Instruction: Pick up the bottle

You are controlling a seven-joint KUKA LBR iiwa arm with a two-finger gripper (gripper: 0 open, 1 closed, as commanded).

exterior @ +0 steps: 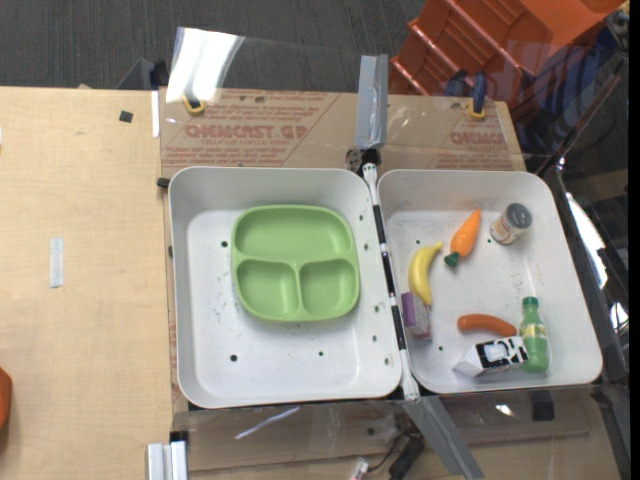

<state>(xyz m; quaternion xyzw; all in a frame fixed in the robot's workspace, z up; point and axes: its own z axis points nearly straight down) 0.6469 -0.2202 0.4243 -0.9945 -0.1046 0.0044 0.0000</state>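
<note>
The left bin held a green divided plate at its center. In the right bin, the green bottle stood at about four o'clock, near the front right corner, touching a small black-and-white carton. A banana lay toward nine o'clock, a carrot at twelve, a red sausage at five and a small jar at one o'clock.

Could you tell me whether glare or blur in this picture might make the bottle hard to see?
In the camera view, the green bottle is evenly lit and fairly sharp; glare sits on the clear sheet behind the left bin, and faint reflections wash the upper right.
</note>
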